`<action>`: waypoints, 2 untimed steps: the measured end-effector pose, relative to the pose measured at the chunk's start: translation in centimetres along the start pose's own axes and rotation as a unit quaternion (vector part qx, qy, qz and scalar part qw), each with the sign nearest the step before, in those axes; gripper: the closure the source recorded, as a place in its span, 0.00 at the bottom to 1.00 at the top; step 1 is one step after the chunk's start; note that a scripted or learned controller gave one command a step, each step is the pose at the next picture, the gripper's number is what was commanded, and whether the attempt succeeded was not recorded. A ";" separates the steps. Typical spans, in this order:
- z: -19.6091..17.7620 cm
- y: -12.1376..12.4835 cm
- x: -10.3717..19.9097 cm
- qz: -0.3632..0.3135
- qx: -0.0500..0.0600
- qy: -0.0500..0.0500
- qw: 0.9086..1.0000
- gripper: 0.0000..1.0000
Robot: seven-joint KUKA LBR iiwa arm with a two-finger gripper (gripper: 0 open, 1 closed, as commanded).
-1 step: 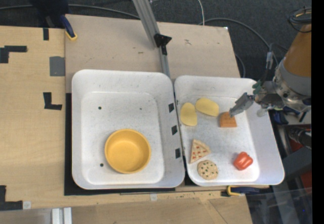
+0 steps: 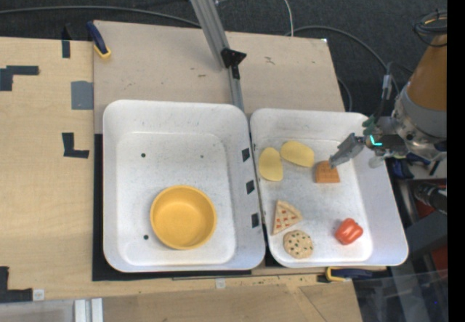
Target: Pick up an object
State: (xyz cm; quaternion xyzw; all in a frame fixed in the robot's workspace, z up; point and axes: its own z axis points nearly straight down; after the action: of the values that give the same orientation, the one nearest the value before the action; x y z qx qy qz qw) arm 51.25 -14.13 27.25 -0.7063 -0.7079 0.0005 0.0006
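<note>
The jaws (image 2: pixel 340 159) hang just above the orange block (image 2: pixel 327 174) in the right bin (image 2: pixel 381 200); whether they are open, I cannot tell.

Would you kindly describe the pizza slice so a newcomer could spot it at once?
Start at the right-hand bin. Along its left side, just above the round cookie, lies the pizza slice. It is the one triangular piece, pale with red dots.

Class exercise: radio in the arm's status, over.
Gripper low in right bin, at orange block; grasp unconfirmed. Two yellow pieces close on camera-left. Nothing on top of the block.
</note>
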 end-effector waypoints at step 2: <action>11.0 0.8 -1.0 0.001 0.003 0.000 1.000 0.00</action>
State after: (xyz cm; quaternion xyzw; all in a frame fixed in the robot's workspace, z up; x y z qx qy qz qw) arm 52.02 -15.13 16.27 -0.7071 -0.7071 0.0024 0.0032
